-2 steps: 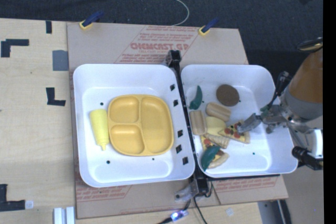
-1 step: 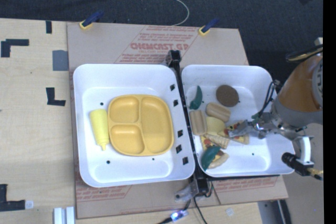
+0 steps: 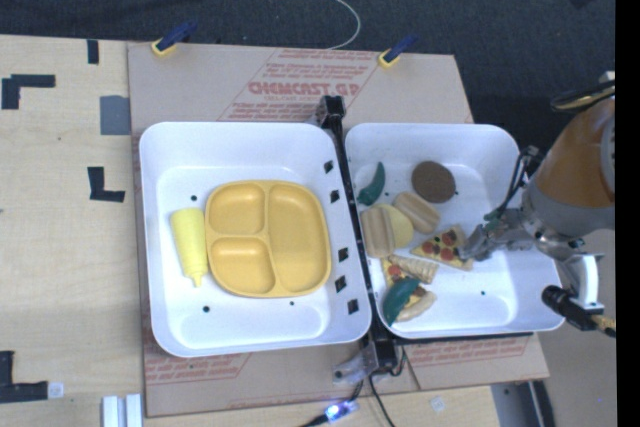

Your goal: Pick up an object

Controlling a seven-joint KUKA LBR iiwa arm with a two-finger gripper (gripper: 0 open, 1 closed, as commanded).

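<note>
Pizza slice point(image 3: 446, 246) lies just right of the pale bun point(image 3: 388, 227), touching my gripper point(image 3: 480, 246); whether its jaws are parted I cannot tell, so I'd centre over it before closing.

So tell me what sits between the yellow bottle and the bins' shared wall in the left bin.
In the camera view, a yellow divided plate lies between the yellow bottle and the shared wall; the bottle lies against its left edge.

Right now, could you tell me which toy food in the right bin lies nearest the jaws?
The pizza slice, just left of the gripper.
</note>
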